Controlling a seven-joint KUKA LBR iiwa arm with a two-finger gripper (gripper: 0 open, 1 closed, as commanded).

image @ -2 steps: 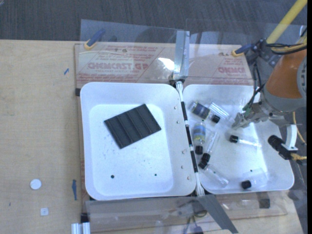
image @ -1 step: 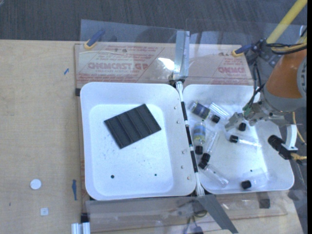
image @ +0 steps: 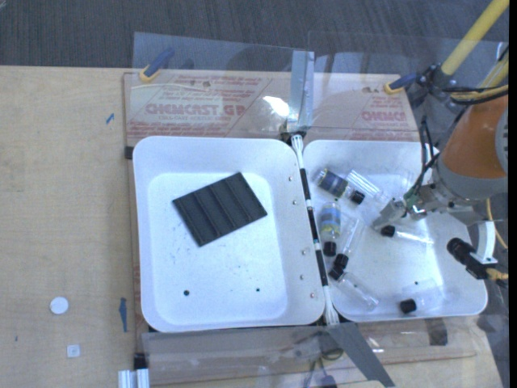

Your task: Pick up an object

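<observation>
We saw small clear vials point(image: 338, 217) with black caps scattered across the right bin point(image: 452, 301), crowding its left wall. The gripper point(image: 393, 214) hung low among them; whether its jaws were apart we could not tell. The left bin point(image: 153, 217) held one dark ribbed pad point(image: 220, 208) amid open floor. Behind, a board read "CHEMCAST" point(image: 174, 108).

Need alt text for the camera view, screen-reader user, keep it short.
A grey robot arm with an orange band reaches from the right, its two-finger gripper low over the right shallow white bin, which holds scattered small clear vials with black caps. The left shallow white bin holds a dark grey ribbed rectangular pad, lying flat.
</observation>
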